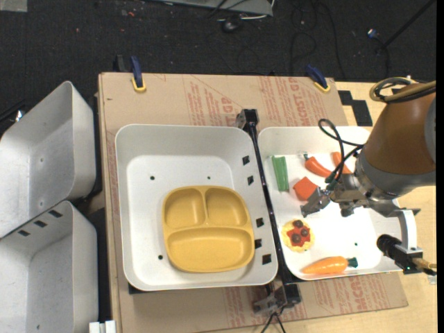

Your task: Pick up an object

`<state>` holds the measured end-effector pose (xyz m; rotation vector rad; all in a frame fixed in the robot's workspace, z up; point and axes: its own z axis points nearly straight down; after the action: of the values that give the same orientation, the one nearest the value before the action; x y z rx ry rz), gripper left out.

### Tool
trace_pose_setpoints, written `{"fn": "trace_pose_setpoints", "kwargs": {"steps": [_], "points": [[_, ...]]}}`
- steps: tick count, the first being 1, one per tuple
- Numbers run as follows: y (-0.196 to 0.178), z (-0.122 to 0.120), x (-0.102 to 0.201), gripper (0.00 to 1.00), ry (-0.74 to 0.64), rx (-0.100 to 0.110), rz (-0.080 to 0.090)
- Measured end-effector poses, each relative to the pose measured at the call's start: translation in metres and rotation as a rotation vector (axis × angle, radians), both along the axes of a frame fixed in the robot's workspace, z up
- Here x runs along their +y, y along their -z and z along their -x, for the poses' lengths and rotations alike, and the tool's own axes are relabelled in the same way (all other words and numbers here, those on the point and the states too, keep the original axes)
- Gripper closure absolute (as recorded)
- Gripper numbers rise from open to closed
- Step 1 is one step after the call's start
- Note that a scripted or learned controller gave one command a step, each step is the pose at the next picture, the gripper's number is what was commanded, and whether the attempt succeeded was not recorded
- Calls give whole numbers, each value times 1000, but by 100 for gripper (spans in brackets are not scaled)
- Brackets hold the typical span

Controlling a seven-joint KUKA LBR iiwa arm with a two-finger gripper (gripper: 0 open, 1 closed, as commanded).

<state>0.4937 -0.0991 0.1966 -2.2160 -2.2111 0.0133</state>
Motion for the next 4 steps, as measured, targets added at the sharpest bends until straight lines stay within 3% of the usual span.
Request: {"fn": "trace_pose_setpoints", "kwargs": {"steps": [1,3,4], "points": [[-6,-3,0,0,-3,-12,1],[107,-4,0,0,-1,-9,1],[93,-7,-1,100,0,-16,1]]}}
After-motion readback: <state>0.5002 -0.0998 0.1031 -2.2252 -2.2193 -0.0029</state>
